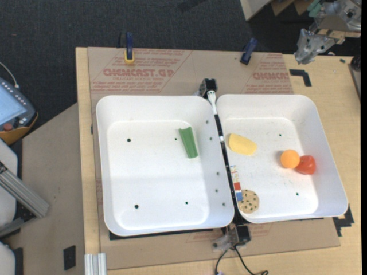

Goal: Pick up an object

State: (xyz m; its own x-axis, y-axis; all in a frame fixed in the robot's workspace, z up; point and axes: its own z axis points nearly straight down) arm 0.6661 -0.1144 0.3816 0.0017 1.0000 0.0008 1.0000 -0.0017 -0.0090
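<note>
Pincer (309, 47) sits at top right, above the bench (172, 67) beyond the far rim of the right bin (321, 130); can't tell from this angle if it's open or closed, nothing visible in it. It hangs outside both bins, well apart from every object. Right bin contents: orange ball (290, 158) touching a red object (307, 164) near the right wall, open floor all around that pair; yellow piece (242, 145) near the left wall, just beside the divider where the bins meet; cookie (248, 201) at the near-left corner, close to the rim, with a small red-and-blue strip (235, 183) lying along the left wall above it. Middle of the right bin floor is open between the yellow piece and the ball. Left bin (114, 153): one green block (188, 142), lying lengthwise toward the right wall, wide bare floor to its left and near side. Blue clamps (129, 46) on the bench's far edge.
</note>
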